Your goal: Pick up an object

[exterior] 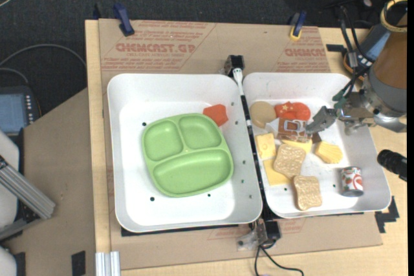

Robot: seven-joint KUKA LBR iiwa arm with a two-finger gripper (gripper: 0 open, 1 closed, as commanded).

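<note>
Arm reached in from the right, jaws (315, 124) low over the right bin (362, 200) beside a red item (292, 110); jaw state could not be told. Two toast slices (289, 159), one can (351, 181), one green tray (187, 153) in the left bin (123, 139).

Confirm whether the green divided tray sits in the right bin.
No. The green divided tray lies in the left bin, with an orange piece beside its upper right corner.

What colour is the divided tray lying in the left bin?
Light green; the divided tray shows clearly in the camera view, in the left bin.
</note>
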